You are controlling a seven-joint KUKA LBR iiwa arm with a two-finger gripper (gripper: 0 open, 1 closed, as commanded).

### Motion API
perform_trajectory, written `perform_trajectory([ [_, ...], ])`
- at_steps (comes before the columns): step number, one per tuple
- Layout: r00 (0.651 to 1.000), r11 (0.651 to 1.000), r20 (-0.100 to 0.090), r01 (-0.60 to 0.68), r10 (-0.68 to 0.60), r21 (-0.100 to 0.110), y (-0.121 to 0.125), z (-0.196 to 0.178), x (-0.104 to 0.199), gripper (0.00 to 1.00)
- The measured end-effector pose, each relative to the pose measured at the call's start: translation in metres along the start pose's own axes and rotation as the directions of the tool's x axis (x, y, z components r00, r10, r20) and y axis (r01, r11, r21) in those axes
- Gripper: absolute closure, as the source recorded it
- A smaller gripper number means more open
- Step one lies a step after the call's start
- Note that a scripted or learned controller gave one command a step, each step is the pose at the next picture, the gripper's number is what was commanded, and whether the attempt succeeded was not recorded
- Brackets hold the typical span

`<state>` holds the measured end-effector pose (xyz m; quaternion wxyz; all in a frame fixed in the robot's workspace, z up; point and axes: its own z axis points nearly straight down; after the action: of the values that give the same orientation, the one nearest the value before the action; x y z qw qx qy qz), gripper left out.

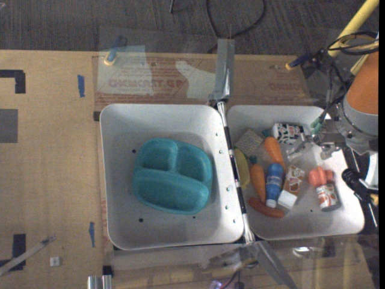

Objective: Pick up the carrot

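Orange tapered carrot (274, 152) in the right white bin (352, 221).
Its long axis runs up-left to down-right. Hand (322, 138) state: cannot tell. Tan cardboard-covered desk (48, 161); grey carpet floor (90, 11) beyond.

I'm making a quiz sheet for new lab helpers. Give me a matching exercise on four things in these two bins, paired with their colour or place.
Things:
1. divided plate
2. bottle
3. small can
4. banana

Descriptions:
A. yellow, lying along the right bin's left wall
B. teal, alone in the left bin
C. red and white, near the right bin's right side
D. blue with a white cap, beside a carrot in the right bin

Pairs: 1-B, 2-D, 3-C, 4-A
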<state>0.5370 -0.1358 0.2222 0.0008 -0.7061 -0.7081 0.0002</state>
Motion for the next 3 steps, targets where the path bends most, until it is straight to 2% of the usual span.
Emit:
perform_trajectory([
  [1, 0.982, 0.982, -0.001, -0.189, 0.189, 0.004, -0.022, 0.008, 0.039, 0.00],
  [2, 0.986, 0.986, 0.002, 0.165, -0.165, -0.004, 0.049, 0.088, 0.039, 0.00],
  [3, 0.996, 0.996, 0.002, 0.093, -0.093, -0.014, 0.089, 0.126, 0.034, 0.00],
])
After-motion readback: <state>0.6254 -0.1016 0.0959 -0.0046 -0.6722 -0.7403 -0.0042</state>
